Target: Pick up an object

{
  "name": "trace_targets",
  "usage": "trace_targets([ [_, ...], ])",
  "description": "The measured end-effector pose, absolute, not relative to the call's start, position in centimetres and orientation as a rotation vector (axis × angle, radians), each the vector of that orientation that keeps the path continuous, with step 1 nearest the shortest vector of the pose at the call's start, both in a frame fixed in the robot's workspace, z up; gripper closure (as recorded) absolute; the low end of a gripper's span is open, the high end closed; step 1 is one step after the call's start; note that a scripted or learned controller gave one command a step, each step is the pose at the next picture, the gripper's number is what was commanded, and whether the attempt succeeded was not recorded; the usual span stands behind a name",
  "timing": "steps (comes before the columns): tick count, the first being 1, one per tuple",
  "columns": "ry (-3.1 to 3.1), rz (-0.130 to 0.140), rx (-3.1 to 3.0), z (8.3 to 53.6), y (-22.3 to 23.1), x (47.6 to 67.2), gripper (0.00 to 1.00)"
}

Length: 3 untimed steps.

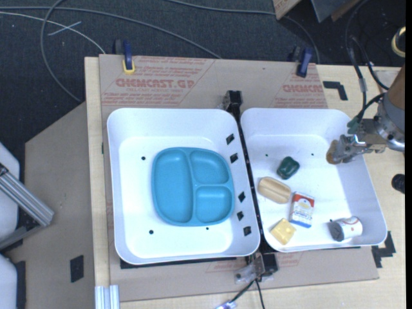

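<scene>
Nearest you, along the front of the right bin (370, 201), lie a small grey and white cup-like piece (345, 228) on its side near the front right corner, a pale yellow block (282, 231) like a wedge of cheese, and a little red and white carton (302, 210) just behind and beside the block. A step further back sits a tan bread roll (274, 190), close to the carton, and behind that a dark green lump (288, 167), apart from the rest.

The left bin (125, 172) holds one thing, a blue divided plate (192, 185) with three compartments, lying flat near its middle.

Furthest back on the right, the pincer (337, 152) hangs over the right bin's back right corner, well clear of every item. You cannot tell whether its fingers are apart or together; nothing is seen between them.

To do this pick well, you would probably choose a piece that stands alone, such as the green lump or the cup-like piece, centre above it, and descend straight so the neighbours are not nudged. Both bins rest on a cardboard-covered tabletop (193, 76).
</scene>
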<state>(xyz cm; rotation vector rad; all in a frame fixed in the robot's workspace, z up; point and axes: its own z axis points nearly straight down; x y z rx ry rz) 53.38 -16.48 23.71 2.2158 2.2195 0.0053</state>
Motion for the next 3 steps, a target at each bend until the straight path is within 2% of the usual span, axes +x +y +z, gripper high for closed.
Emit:
trace_targets([
  [3, 2.231, -0.001, 2.218, 22.3, -0.2, 54.3, 1.0],
])
